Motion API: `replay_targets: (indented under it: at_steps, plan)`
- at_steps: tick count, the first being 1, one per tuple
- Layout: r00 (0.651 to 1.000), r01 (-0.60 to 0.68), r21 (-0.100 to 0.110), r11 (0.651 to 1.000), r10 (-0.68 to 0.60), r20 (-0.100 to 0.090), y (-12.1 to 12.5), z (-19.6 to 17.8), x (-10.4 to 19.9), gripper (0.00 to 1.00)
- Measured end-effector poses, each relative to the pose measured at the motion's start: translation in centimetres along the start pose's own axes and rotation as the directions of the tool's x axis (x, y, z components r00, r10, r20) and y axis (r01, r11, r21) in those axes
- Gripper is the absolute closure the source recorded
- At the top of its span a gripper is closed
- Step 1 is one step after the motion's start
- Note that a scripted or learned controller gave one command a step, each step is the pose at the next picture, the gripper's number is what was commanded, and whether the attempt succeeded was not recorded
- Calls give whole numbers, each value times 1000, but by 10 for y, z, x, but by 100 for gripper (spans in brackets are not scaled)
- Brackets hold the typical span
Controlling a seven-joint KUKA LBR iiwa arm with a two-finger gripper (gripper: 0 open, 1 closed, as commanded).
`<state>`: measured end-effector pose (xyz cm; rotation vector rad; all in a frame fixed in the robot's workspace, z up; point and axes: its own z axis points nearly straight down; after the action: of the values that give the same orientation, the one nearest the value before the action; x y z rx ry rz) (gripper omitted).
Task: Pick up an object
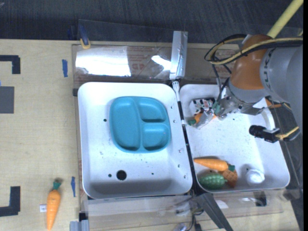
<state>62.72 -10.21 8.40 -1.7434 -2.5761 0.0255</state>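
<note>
My tool (204,113) is down in the upper left corner of the right bin (240,143), close to the wall that divides the two bins, and it is tangled in the view with small orange and green bits, so I cannot tell what those bits are or how the tool is set. The grey arm (274,76) with its orange band (248,64) comes in from the right and covers the upper right part of that bin, black cables looping over it. Along the near edge of the same bin I see an orange toy carrot (211,164), a green knobbly toy (212,180) just below it, a small brown-orange toy (230,175) touching both, and a white round object (255,176) off to their right, all well apart from the tool. The left bin (94,143) holds a blue divided plate (140,123) and a small black disc (121,175). Out on the bench (33,153), left of both bins, lies another toy carrot (53,203).
</note>
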Motion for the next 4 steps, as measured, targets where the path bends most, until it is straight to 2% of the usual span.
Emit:
replay_targets:
  at_steps: [1, 2, 3, 4]
  plan:
    - [1000, 1, 3, 1000, -1, 0, -1, -9, 0, 100]
    - [959, 281, -29, 959, -281, 27, -36, -116, 68, 100]
    - [1000, 18, -34, 999, -17, 18, 17, -100, 82, 100]
    - [976, 215, -32, 976, -214, 29, -22, -157, 44, 100]
